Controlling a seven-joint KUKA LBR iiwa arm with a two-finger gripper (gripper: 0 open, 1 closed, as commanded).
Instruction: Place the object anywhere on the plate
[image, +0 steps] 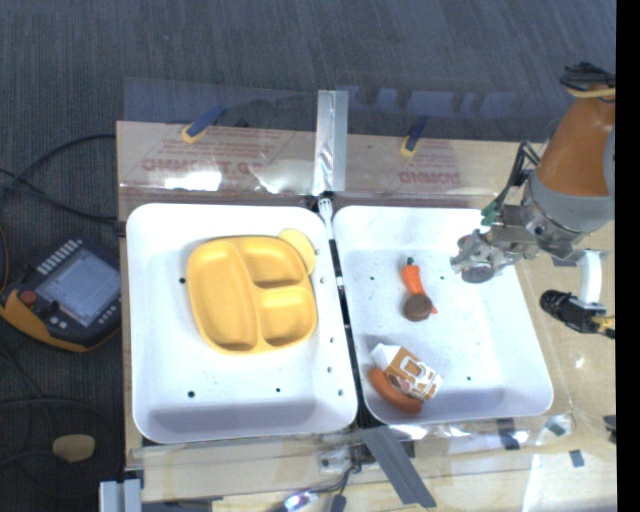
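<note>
A yellow divided plate (250, 293) lies in the left bin (160, 390). In the right bin (500, 370) there is a small orange carrot (411, 275) with a brown round piece (418, 308) just below it. Near that bin's front lies an orange and white packet (406, 376). My gripper (478, 262) hangs over the right bin's upper right part, to the right of the carrot and apart from it. I see nothing held in it.
A small yellow round thing (297, 243) rests at the plate's upper right corner. A metal divider (330, 150) stands behind the seam between the bins. A handheld pendant (70, 290) lies off the bench at the left.
</note>
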